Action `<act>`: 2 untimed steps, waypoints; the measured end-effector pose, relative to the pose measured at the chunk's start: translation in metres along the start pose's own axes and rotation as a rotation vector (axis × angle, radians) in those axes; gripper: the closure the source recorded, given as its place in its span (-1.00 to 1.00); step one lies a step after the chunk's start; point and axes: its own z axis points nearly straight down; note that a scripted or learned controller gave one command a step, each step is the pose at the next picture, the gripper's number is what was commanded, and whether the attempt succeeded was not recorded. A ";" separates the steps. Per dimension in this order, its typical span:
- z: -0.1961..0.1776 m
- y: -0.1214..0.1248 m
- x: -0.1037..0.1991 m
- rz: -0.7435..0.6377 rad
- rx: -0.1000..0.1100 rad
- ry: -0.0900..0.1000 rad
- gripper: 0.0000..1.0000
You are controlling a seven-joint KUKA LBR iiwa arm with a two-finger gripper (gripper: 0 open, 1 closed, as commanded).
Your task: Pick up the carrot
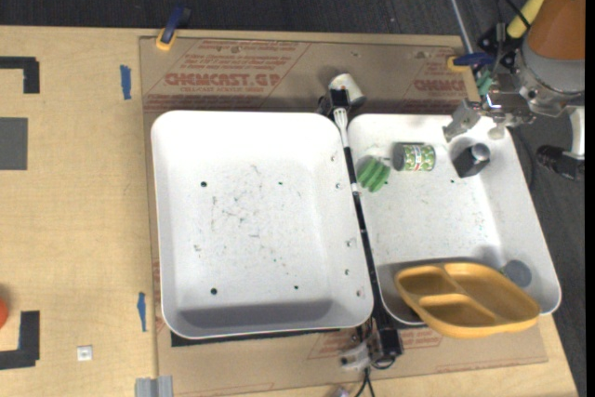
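Note:
My gripper [472, 142] hangs over the far right corner of the right bin [521, 218], below the grey wrist and its orange band. A dark round part sits at its lower end, close to the bin floor. Just left of it lies a small can with a green label [414, 157], on its side. Further left, a green ribbed object [373, 174] rests against the bin's left wall. A yellow-orange divided dish [468, 297] fills the near end of this bin and overhangs its front rim.
A small blue-grey item [517, 274] lies by the right bin's right wall, just behind the dish. The left bin [167, 228] stands alongside. A black cable [357, 200] runs down the seam between the bins. A red-orange spot [3, 312] sits at the bench's far left edge.

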 end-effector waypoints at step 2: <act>0.117 -0.114 0.057 -0.159 0.000 0.001 -1.00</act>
